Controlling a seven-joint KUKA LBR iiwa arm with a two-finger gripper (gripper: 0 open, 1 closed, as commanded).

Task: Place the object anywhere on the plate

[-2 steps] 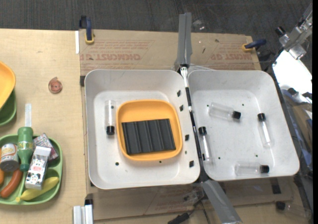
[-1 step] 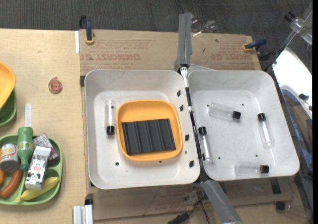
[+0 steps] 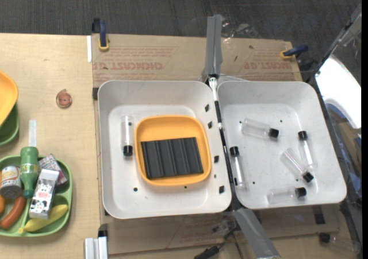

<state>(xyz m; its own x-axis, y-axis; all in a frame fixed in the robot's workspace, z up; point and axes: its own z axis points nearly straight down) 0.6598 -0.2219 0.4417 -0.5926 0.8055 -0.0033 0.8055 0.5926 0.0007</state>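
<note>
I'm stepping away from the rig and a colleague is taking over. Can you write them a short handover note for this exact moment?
Left bin: orange plate with a black ridged insert; one clear tube lies beside the plate, on its left.
Right bin: five more tubes, for example and.
Done: no tube is on the plate.
Left: pick up a tube and set it anywhere on the plate.

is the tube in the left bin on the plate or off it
Off it. The clear tube lies flat on the left bin's white floor, just left of the orange plate, black cap toward the viewer; the plate carries a dark ribbed block.
</note>
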